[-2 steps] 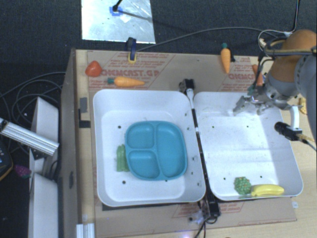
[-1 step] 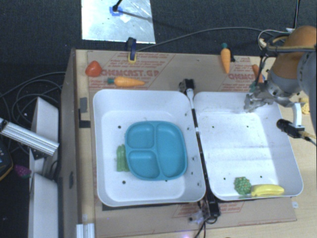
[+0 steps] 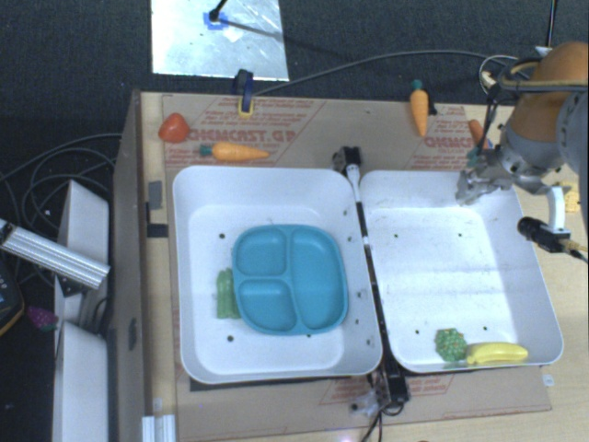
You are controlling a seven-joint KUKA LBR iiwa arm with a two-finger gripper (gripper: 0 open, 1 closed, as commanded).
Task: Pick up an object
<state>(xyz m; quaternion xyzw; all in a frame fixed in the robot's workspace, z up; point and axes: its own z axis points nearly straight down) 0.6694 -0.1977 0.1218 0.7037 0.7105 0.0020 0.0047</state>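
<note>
My gripper (image 3: 469, 189) hangs over the far right corner of the right bin (image 3: 460, 247), low over its floor, with nothing seen between its tips. A green broccoli piece (image 3: 450, 343) and a yellow banana (image 3: 497, 353) lie side by side at the near edge of that bin, far from the gripper. In the left bin (image 3: 198, 247) sits a blue divided plate (image 3: 288, 278), with a green vegetable piece (image 3: 225, 295) against its left side.
On the cardboard behind the bins lie a red tomato (image 3: 173, 128), an orange carrot (image 3: 237, 153) and a second carrot (image 3: 420, 109). A clamp (image 3: 350, 162) sits at the bins' joint. A foil sheet (image 3: 219, 24) lies farther back.
</note>
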